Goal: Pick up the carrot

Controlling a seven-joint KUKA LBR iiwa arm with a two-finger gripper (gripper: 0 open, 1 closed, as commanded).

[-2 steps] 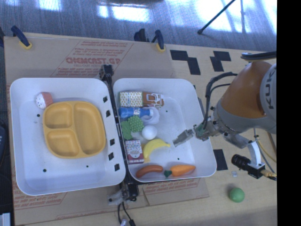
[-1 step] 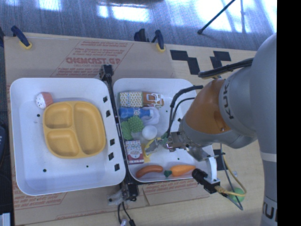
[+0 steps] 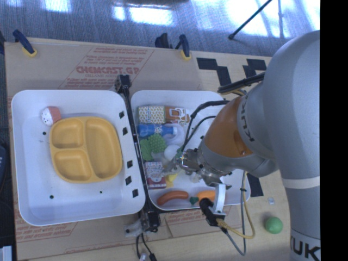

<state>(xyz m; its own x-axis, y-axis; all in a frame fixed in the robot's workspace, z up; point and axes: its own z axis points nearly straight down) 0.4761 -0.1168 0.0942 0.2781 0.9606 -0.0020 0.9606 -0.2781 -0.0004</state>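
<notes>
Your bench was topped with printed brown cardboard (image 3: 81,64), held at the far edge by blue clamps (image 3: 24,42), with grey-blue carpet beyond. Two white bins sat on it side by side. The left bin (image 3: 32,189) held a yellow divided plate (image 3: 84,148) and, near its far left corner, a small red-and-white toy (image 3: 50,115).

The right bin (image 3: 168,93) was crowded. A checked box (image 3: 151,113) and an orange-printed box (image 3: 176,114) lay along its far side. Nearer you lay a blue bottle (image 3: 155,130), then a knobbly green toy (image 3: 154,145) and a red-and-white packet (image 3: 155,174). A reddish sausage (image 3: 172,197) lay by the near wall. The carrot (image 3: 206,194) lay along that same wall, just right of the sausage, with its green top (image 3: 193,200) toward it.

The arm (image 3: 283,118) reached in from the right and covered the right part of that bin. Your gripper (image 3: 184,162) hung over the bin's middle, beside the packet and on the far side of the carrot. The wrist hid so much of it that you could not tell whether it was open or closed. The robot's own hardware overlapped the carrot's right end, so its full length was hard to make out. A small pale yellowish thing under the gripper was too unclear to name.

The carrot was hemmed in by the near wall and the sausage, with bare bin floor on its far side. A green ball (image 3: 273,224) lay on the cardboard outside the bins, at the near right.
</notes>
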